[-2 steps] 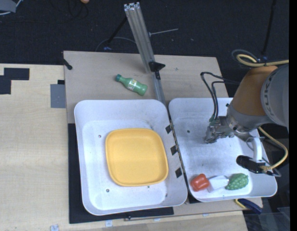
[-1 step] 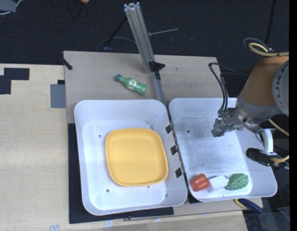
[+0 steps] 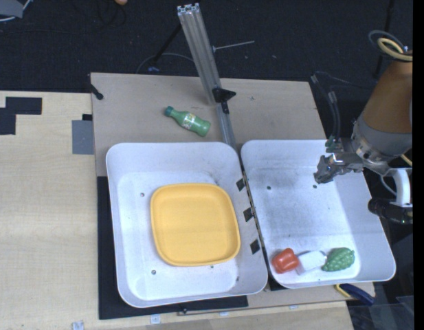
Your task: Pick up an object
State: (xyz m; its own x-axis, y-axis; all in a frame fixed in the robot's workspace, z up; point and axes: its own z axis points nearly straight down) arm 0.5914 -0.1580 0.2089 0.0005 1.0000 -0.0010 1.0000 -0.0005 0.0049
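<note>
Red pepper-like toy (image 3: 286, 260), a small white piece (image 3: 310, 260) and green grapes (image 3: 338, 258) line the right bin's (image 3: 294, 184) near wall; the hand (image 3: 326, 169) hangs above that bin's far right part, well apart from them, its finger state unclear

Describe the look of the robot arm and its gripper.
The arm is a thick rounded body, orange-brown above and grey below at the wrist. A small dark metallic gripper sticks out from it. Dark cables run beside it, and a yellowish looped cable sits at its top.
</note>
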